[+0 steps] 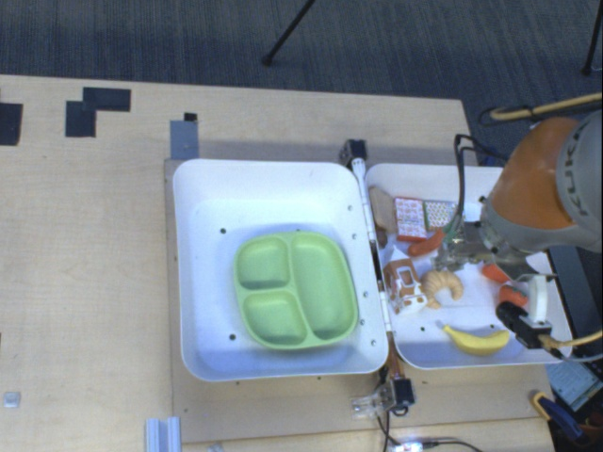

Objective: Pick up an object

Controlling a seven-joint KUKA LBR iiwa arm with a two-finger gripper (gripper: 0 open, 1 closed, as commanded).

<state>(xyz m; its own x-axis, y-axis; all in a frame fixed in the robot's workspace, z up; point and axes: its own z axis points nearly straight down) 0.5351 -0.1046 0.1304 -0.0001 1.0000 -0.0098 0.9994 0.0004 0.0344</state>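
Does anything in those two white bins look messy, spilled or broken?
Nothing looks spilled or broken. The green tray sits flat in the left bin; the banana, croissant and small packets lie jumbled in the right bin.

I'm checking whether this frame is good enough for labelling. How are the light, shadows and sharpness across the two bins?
Camera view: light is even and soft, with a faint bluish shadow around the green tray in the left bin; no harsh glare on the white plastic; the banana reads clearly, while the small items beneath the arm look blurry and crowded.
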